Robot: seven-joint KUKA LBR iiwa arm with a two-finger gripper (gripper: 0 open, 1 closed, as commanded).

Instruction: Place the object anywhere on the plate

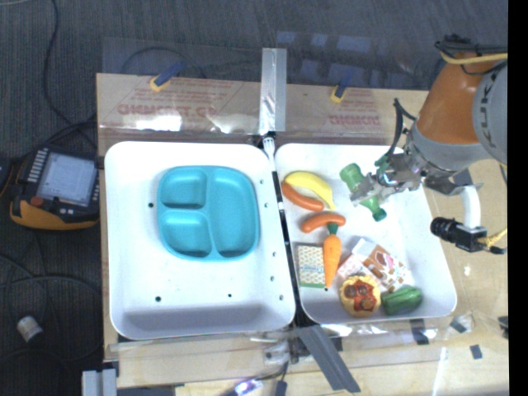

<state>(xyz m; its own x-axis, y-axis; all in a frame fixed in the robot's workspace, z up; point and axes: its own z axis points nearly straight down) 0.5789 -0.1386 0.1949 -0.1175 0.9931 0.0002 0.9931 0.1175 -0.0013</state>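
Seen from above, two shallow white bins sit side by side on the table. In the left bin (132, 295) lies the plate (206, 211) — turquoise, with three compartments, and nothing on it. The right bin (437, 271) holds the toy food: a yellow banana (312, 186) at about ten o'clock in that bin, two orange sausages (309, 205) just below it, a carrot (331, 252) pointing down at the middle, a small printed packet (309, 266) touching the bin's left wall, a wrapped snack pack (375, 264) to the carrot's right, a pizza slice (360, 294) at six o'clock and a green pepper (402, 300) just beside it. My arm comes in from three o'clock, and my fingers (373, 190) hang over the upper part of the right bin, at about twelve o'clock in it. Right at their tips is a green object (353, 175), with a second green piece lower down near the tip; whether I am pinching it, or my fingers are spread around it, I cannot tell from this angle. In my judgement the task is at its early stage: nothing has reached the plate, which is well apart at nine o'clock from me, so the lift, the carry across the divider and the release are all left to do.
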